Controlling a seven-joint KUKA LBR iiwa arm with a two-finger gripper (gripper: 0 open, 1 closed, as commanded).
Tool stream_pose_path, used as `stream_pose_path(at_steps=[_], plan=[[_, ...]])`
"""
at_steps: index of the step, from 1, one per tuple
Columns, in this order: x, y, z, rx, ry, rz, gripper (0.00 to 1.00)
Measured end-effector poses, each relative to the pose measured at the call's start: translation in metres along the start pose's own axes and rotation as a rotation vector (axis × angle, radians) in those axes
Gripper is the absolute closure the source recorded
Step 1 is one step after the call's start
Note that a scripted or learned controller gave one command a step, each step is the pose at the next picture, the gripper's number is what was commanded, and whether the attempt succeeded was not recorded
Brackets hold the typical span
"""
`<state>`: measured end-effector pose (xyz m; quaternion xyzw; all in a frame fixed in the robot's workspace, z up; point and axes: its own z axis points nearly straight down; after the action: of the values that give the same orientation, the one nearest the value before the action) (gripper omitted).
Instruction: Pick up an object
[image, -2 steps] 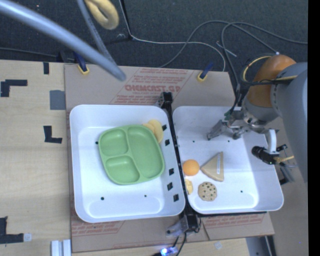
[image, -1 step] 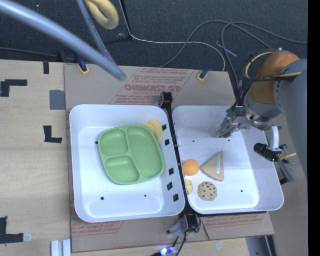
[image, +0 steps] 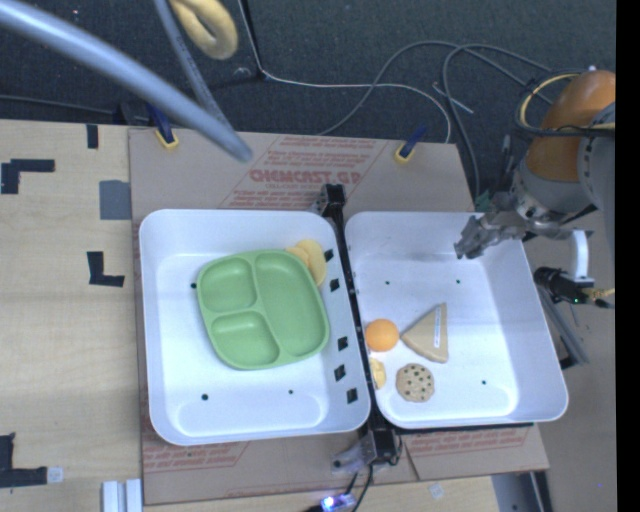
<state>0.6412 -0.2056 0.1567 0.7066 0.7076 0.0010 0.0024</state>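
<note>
- Jaws (image: 470, 246) sit low over the upper right corner of the right bin (image: 500, 300), near its far wall; can't tell whether they're apart or together (dark, small, blurred), nothing visibly between them.
- Arm (image: 560, 150) comes in from the right, orange band up top, grey wrist angled down toward the bin.
- Right bin contents, all well apart from the jaws, clustered lower left of the bin:
  - orange ball (image: 381, 334) just beside the divider
  - pale wedge (image: 429, 333) (looks like a cheese or sandwich slice) just right of the ball, close to touching it
  - round cookie (image: 414, 382) below the wedge
  - small yellowish piece (image: 377, 374) at the left wall, partly hidden by the divider
- Left bin (image: 170, 300): green sectioned plate (image: 262, 308) lying flat, roughly centred, rotated a bit.
- Yellow item (image: 311, 260) tucked at the plate's upper right edge, partly under it, against the divider.
- Both bins rest on a cardboard sheet (image: 300, 170) on the bench (image: 60, 300); cables run across the dark area behind.
</note>
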Motion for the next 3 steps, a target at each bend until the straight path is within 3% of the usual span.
stream_pose_path(at_steps=[1, 2, 3], plan=[[-0.003, 0.009, -0.06, -0.001, 0.0, -0.001, 1.0], [-0.002, 0.01, -0.076, 0.004, 0.002, 0.0, 1.0], [0.054, 0.003, -0.07, 0.007, 0.002, -0.003, 1.0]])
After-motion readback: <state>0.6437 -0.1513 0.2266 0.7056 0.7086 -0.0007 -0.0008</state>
